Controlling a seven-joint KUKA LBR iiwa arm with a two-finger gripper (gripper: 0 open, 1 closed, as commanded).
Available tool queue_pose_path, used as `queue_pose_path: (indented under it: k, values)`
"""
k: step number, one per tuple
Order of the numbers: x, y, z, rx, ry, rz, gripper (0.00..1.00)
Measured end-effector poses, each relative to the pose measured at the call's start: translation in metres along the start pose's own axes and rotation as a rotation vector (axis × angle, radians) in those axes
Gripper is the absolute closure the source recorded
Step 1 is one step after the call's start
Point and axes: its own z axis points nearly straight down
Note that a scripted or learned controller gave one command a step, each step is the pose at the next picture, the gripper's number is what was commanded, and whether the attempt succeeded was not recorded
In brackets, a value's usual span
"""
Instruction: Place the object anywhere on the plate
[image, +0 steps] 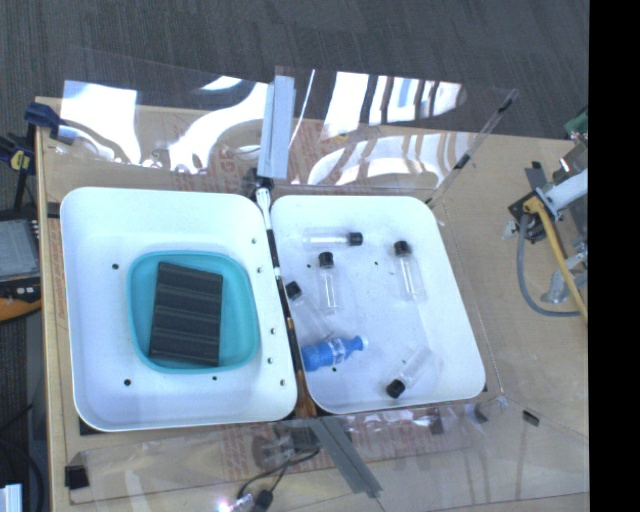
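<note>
a dark ridged block (187, 312) lies on the blue plate (240, 300) in the left bin (90, 230). small clear bottles (327, 283) and a blue-wrapped bottle (330, 352) lie scattered in the right bin (455, 330).

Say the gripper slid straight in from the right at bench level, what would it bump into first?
Probably the right bin's outer wall, then the vials inside it. Height is hard to judge in this slanted view; higher up, the way may be free.
</note>
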Motion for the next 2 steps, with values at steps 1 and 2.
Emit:
queue_pose_path:
  k: [1,2]
  values:
    - [0.0,0.0,0.0,0.0,0.0,0.0,0.0]
    - [0.0001,-0.0001,0.0,0.0,0.0,0.0,0.0]
